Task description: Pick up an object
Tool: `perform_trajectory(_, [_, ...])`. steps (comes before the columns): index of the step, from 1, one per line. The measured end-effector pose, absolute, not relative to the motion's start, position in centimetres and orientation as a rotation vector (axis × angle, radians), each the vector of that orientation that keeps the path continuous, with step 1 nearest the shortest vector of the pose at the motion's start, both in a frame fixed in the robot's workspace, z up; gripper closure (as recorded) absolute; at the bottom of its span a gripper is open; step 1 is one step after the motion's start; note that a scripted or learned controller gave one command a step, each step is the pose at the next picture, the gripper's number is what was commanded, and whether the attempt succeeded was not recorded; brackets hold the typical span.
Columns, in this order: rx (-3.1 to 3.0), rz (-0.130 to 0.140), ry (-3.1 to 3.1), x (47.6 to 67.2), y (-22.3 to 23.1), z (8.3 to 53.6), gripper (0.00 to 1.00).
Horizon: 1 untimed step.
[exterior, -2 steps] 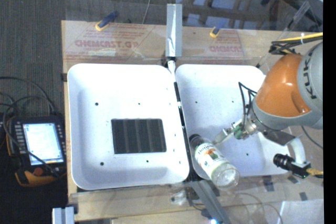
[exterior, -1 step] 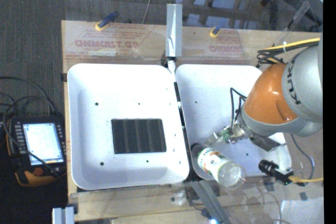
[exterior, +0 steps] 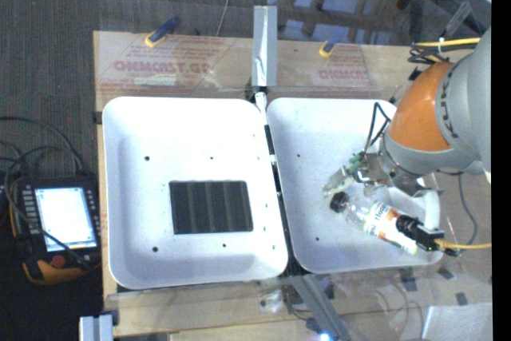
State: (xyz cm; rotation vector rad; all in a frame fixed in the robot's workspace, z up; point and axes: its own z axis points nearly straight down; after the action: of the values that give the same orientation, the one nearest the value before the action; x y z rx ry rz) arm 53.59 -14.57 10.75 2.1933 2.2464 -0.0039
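Arm [exterior: 447,112] bent low from right (orange band up), gripper [exterior: 361,172] down

Arm [exterior: 447,112] over right bin [exterior: 307,196] — clutter [exterior: 375,216] below; left bin [exterior: 136,196] — dark mat [exterior: 211,206].

Arm [exterior: 467,104]: thick rounded grey casing, smooth and matte. Broad orange band [exterior: 423,120] wraps the bulbous section above the wrist. Thin black cable [exterior: 374,124] loops off its left side. Yellow cable [exterior: 447,42] runs along the top. Tool [exterior: 361,170]: small metallic, greenish parts; details unclear.
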Motion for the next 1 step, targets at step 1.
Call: perform_trajectory(1, [1.945, 0.006, 2.446, 61.38, -12.03, 9.17, 0.0])
